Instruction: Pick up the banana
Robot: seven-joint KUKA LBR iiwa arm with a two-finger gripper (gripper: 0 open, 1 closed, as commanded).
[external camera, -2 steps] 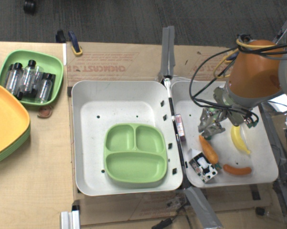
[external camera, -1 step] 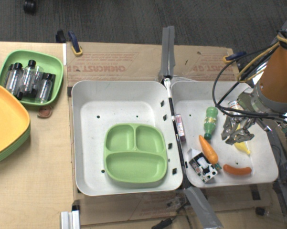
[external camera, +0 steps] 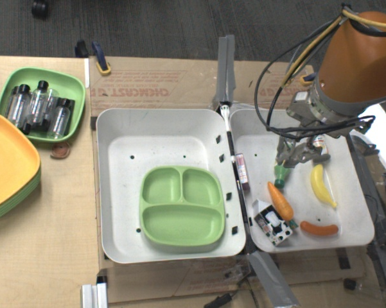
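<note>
A grey KUKA arm with an orange band reaches in from three o'clock, its gripper (external camera: 297, 155) hanging low over the right-hand bin (external camera: 353, 236), toward the bin's twelve o'clock side. Whether its fingers are parted or clenched cannot be told from this slant; nothing is seen between them.

The banana (external camera: 322, 185) lies on the bin floor at about four o'clock from the gripper, near it but apart, its length running roughly from twelve to five o'clock. At seven o'clock from the gripper rests a carrot (external camera: 279, 199), its green top just beneath the fingers. A red-orange sausage-shaped piece (external camera: 319, 228) lies at six o'clock from the banana, and a small black-and-white box (external camera: 272, 224) sits by the bin's seven o'clock corner.

The left-hand bin (external camera: 115, 146) holds a green divided plate (external camera: 182, 206). Out at nine o'clock on the bench, a green tray (external camera: 70, 88) carries small bottles (external camera: 38, 108), beside a stack of orange plates (external camera: 9, 165).
</note>
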